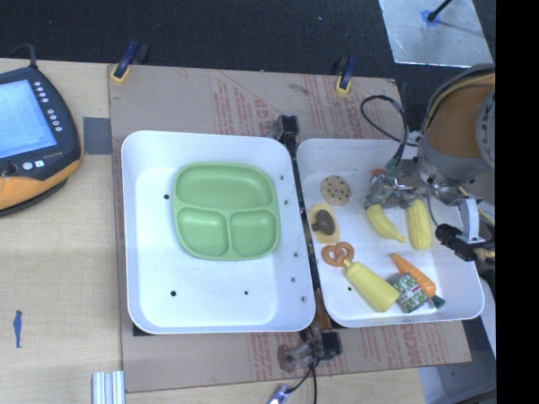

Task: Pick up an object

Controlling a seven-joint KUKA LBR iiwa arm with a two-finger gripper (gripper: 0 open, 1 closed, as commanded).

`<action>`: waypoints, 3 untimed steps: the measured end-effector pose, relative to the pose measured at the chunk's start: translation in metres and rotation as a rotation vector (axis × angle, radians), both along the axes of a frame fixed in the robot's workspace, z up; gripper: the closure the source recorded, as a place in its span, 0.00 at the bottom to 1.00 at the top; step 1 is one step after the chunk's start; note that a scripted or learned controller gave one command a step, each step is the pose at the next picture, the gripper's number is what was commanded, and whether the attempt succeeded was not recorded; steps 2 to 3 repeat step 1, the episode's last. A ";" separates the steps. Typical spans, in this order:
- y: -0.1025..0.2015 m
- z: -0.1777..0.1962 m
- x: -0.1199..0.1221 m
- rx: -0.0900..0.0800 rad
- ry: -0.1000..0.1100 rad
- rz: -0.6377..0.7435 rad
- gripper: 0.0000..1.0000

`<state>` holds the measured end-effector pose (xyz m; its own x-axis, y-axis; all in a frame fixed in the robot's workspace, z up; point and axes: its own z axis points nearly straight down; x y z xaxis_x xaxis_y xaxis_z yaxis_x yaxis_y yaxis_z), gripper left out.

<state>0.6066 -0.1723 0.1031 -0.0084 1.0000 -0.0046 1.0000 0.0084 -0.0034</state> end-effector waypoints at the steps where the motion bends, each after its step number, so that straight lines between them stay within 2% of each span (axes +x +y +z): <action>1: 0.067 0.071 -0.033 0.004 0.002 -0.001 1.00; 3: 0.067 0.071 -0.033 0.004 0.002 -0.001 1.00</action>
